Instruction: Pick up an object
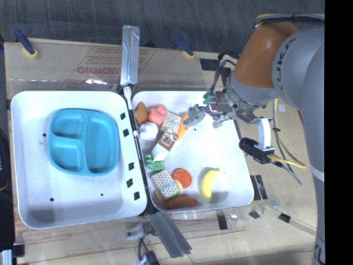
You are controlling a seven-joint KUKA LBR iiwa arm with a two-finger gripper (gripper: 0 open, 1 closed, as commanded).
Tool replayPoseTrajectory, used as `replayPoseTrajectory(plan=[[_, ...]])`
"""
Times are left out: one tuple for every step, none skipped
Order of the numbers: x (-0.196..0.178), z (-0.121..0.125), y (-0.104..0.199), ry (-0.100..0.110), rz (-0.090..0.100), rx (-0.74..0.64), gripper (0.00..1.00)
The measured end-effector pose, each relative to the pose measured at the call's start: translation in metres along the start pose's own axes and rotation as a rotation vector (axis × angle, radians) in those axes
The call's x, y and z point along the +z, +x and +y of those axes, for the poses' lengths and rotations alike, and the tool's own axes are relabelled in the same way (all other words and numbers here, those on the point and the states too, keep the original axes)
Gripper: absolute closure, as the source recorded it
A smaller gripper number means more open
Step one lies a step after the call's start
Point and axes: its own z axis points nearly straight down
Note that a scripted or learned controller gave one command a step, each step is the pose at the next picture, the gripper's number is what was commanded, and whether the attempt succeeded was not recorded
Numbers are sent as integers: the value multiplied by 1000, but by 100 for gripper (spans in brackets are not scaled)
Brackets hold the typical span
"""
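— Where was your claw?

— My claw point(194, 116) hung over the far half of the right bin point(234, 148), reaching in from the right edge of the table point(287, 225). Whether it was clenched or released, I could not tell.

— And the thing to pick up?

— An orange carrot point(183, 127) lay right at the tip of my claw, its long axis running aslant from the bin's far right toward its near left. I could not see it between my fingers. It touched a printed carton point(170, 134) just beside it.

— What else did you count?

— One banana point(207, 183) at the near edge, lying upright along the bin's depth. One red tomato point(182, 176), one sausage point(180, 202), one checkered box point(165, 184). In the left bin point(27, 164) sat one blue divided tray point(84, 141).
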Motion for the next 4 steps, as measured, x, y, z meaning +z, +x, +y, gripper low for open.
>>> replayPoseTrajectory(plan=[[134,58,9,-11,-4,59,0],[133,29,4,-20,-1,97,0],[125,29,3,-13,-1,97,100],[141,-27,29,-3,0,-17,100]])
